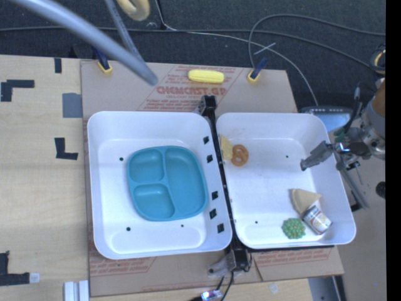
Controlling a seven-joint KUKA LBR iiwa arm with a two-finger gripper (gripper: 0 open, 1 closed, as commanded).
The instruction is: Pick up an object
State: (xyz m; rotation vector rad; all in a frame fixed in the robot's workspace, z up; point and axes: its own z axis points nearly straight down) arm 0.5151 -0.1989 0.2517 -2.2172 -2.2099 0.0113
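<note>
The right bin (326, 237) holds several small objects. A brown ring-shaped piece (240, 155) and a yellow piece (225, 147) lie by its left wall. A tan wedge (304, 197), a small silver can (317, 220) and a green knobbly ball (292, 228) cluster in its near right corner. My gripper (324, 162) hangs over the right side of this bin, above and apart from the wedge. It is open, one dark finger (311, 160) slants left, and nothing is between the fingers.
The left bin (106, 231) holds a blue divided plate (167, 182). A yellow oblong object (205, 76) lies on the cardboard behind the bins. Cables loop behind the right bin, and grey tubes cross the top left.
</note>
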